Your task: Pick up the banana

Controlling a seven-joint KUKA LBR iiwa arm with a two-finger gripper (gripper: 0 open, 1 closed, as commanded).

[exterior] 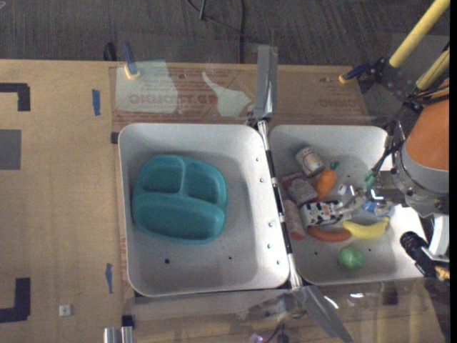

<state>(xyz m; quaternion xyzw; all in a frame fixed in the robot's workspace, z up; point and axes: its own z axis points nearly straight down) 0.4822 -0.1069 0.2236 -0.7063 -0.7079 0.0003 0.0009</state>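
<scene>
The yellow banana (368, 228) lies in the right bin (360, 140), near its right side, with one end touching a red chili-like item (329, 234). My gripper (355, 198) hangs low over the bin just above the banana, up and to its left. It reaches in from the grey arm with the orange band (432, 143) at the right edge. The gripper's tip blends into the clutter beneath it. Nothing can be seen held in it.
Around the banana lie a small can (309, 160), an orange carrot (325, 183), a red packet (303, 190), a black-and-white carton (321, 211) and a green lime (350, 257). A teal divided plate (178, 197) sits in the left bin (246, 143).
</scene>
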